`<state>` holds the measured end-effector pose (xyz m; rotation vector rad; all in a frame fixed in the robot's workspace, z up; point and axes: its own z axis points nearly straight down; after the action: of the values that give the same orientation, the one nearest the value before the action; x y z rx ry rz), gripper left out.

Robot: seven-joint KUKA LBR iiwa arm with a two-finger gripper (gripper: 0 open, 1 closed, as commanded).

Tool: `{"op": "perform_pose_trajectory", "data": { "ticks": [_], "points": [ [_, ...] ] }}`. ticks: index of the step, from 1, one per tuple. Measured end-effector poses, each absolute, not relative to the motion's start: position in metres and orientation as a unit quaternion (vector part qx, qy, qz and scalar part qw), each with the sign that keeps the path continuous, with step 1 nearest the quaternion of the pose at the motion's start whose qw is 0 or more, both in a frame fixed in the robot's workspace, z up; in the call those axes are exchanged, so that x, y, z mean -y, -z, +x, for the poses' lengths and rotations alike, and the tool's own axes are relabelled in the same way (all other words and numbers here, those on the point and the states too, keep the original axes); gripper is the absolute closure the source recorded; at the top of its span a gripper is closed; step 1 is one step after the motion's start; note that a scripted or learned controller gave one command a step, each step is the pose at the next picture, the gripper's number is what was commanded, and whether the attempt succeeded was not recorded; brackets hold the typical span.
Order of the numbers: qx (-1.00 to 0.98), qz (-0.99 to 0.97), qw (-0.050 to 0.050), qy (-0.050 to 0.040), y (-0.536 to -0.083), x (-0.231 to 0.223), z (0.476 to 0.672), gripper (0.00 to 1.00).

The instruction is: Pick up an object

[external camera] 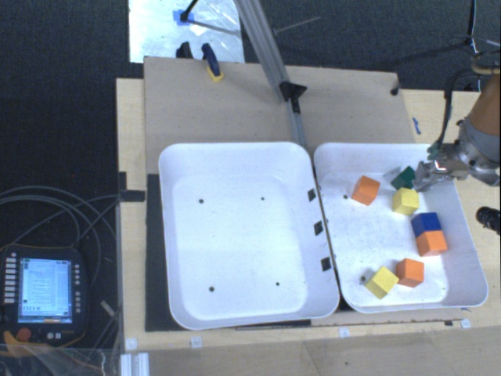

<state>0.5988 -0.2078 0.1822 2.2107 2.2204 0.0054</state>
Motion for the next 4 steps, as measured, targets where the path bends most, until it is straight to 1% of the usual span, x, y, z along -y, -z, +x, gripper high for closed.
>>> {"op": "perform_pose_trajectory", "data": {
  "ticks": [1,2,3,4],
  "points": [
    [-0.709,0.705,0.005,-0.0024,-0.245,0.208,0.608,1.00],
    [-0.709,0.705,0.003,-0.0014,-0.262,0.208,0.609,1.00],
    [-0.711,0.704,0.001,-0.0010,-0.251,0.155,0.615,1.00],
    [-0.711,0.703,0.001,-0.0019,-0.260,0.107,0.623,1.00]
  ]
}}
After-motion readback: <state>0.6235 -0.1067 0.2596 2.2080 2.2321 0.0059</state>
